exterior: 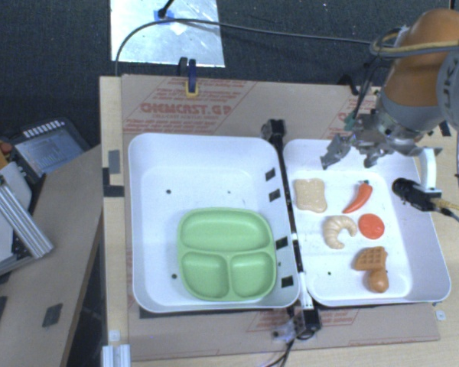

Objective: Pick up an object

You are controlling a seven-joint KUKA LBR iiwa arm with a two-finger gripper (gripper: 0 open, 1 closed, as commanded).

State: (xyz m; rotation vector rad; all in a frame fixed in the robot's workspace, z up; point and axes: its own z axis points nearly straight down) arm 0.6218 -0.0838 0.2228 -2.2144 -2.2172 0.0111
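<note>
In the right bin [424, 270] lie several toy foods: a pale bread slice [311, 195], a red chili pepper [359, 197], a cream croissant [339, 230], a red tomato slice [371, 225], a brown waffle [370, 258] and a small brown lump [378, 281] below it. My gripper [355, 154] hangs over the bin's far edge, above and behind the pepper. Its two dark fingers are spread apart with nothing between them.
The left bin [157, 167] holds a green three-compartment plate [226, 253] near its front. A black divider strip [283, 205] runs between the bins. A cardboard sheet [214, 105] lies under both. Grey equipment stands at the far left.
</note>
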